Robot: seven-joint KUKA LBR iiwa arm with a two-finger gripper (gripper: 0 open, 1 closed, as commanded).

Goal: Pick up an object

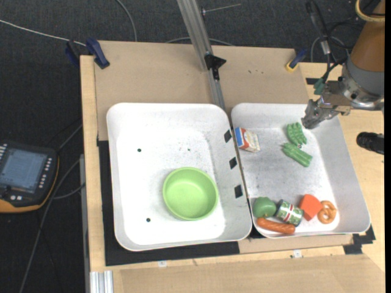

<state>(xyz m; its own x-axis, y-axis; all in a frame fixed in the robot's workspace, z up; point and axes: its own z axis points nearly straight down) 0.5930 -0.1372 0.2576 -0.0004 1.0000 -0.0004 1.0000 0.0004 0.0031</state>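
Note:
My gripper (311, 118) hangs over the upper right part of the right bin (275, 163), just right of and above a green ridged piece (296, 133). Nothing shows between the fingers. A second green pod-like piece (297, 155) lies just below the first. A small red and white carton (247, 140) rests near the bin's upper left. Along the bin's front edge lie a green pepper (264, 207), a small can (288, 213), a sausage (276, 226), an orange block (310, 206) and a pretzel (327, 212).
The left bin (140, 139) holds a light green bowl (190, 193). A metal post (197, 26) slants up from between the bins. A handheld pendant (24, 174) lies off the bench at left. Cables trail near the arm at upper right.

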